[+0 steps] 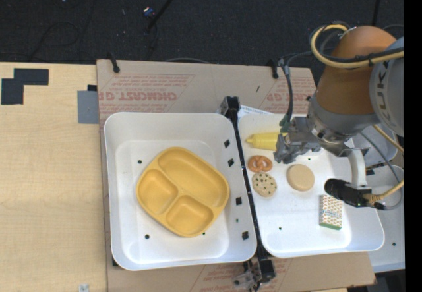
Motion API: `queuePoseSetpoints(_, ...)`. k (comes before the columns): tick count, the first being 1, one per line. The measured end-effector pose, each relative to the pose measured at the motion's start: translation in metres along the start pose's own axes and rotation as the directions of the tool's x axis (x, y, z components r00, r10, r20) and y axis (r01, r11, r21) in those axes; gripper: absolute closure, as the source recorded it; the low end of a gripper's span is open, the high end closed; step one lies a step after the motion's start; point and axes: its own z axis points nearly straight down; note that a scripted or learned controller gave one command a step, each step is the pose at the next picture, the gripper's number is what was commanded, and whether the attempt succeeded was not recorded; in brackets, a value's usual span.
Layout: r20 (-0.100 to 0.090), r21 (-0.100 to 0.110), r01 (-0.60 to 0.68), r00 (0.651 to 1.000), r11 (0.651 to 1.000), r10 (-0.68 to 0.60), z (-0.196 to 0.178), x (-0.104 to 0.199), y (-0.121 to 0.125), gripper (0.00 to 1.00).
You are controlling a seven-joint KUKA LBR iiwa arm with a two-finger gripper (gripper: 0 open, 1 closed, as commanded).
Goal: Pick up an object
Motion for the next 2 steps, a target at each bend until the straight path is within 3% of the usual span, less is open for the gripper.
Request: queuePoseSetpoints(2,0.002,-0.001,0.0,1.0,1.0,0.0,-0.004,0.097,-0.023,1.0)
